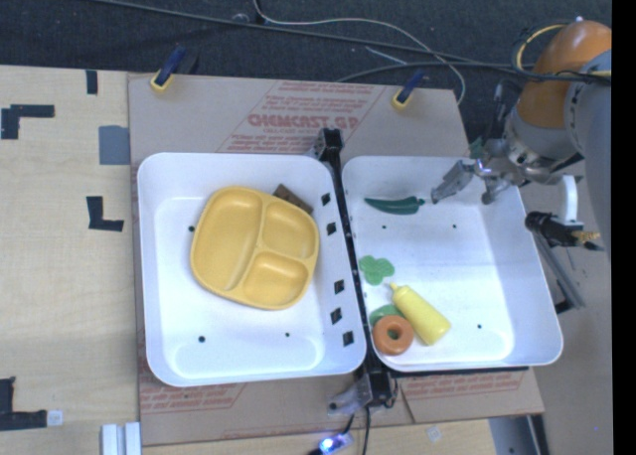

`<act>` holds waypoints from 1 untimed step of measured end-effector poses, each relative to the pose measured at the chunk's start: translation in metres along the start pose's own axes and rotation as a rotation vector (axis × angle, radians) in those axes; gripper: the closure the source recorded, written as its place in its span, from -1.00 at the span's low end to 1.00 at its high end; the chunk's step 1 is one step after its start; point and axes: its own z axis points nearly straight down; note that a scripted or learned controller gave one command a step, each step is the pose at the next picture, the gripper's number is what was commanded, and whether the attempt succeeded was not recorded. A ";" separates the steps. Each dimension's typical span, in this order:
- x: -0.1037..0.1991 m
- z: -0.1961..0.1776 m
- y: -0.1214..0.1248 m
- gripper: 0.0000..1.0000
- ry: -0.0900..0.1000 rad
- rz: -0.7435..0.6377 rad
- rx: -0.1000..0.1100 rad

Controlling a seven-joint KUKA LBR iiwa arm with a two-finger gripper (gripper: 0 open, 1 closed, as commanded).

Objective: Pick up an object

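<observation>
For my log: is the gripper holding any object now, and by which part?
Nothing is held: the open gripper hovers beside the green pepper, with nothing between its fingers.

Two white bins [164, 274], smooth plastic by the look, faintly glossy along the rims. Yellow tray [254, 246]: moulded plastic, satin sheen. Yellow bottle [421, 312] and orange ring [395, 335]: smooth, toy-like plastic, slightly shiny. Green pepper [395, 205] and pale green piece [376, 268]: plastic-looking, matt. Brown cardboard sheet [298, 115] beneath, dull and papery, printed in red. Bench [60, 274] in pale wood-grain finish, matt. Dark, rough carpet-like floor [119, 6] behind. Gripper [463, 181] in bare grey metal, dull. Orange band [571, 56] on the arm glossy, with a highlight.
</observation>
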 end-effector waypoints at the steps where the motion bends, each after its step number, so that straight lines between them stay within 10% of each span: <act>1: 0.000 0.051 0.000 -1.00 -0.003 -0.002 -0.007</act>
